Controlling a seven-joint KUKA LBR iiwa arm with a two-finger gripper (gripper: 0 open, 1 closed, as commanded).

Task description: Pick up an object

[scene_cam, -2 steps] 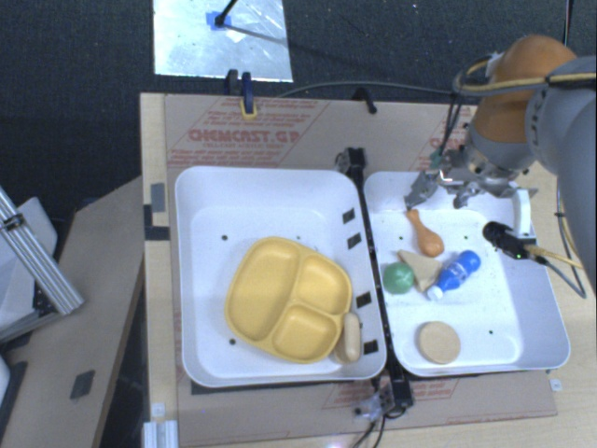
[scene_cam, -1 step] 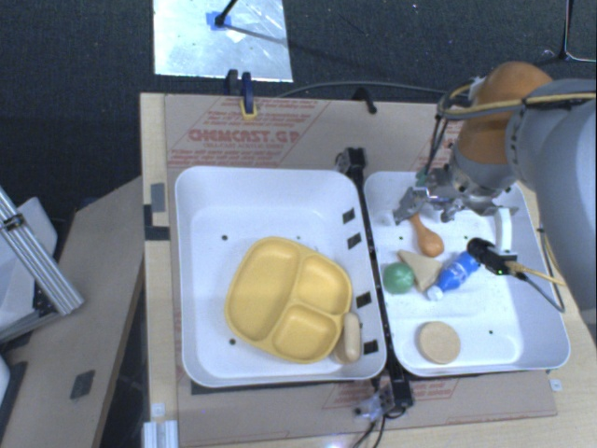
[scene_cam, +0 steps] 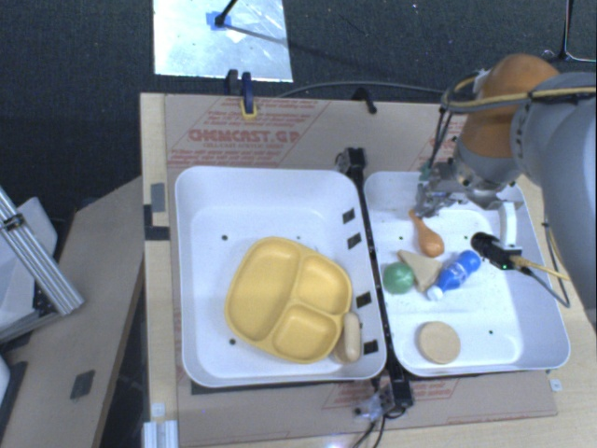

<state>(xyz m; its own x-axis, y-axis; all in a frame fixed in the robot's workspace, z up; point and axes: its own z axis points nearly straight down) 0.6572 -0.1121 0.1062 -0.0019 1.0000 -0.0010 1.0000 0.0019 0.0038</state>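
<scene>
The jaws (scene_cam: 431, 197) hang above an orange-brown wooden spoon (scene_cam: 427, 234) with a rounded bowl; whether they are open, I cannot tell.

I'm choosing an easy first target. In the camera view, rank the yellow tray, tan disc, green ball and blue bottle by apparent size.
1. yellow tray, by far the largest
2. tan disc
3. blue bottle; close to the disc, so that order is unsure
4. green ball, smallest

Two white bins (scene_cam: 280, 180), one yellow tray (scene_cam: 289, 297), one blue bottle (scene_cam: 457, 273), one green ball (scene_cam: 398, 277), one wooden spoon (scene_cam: 427, 235)
</scene>
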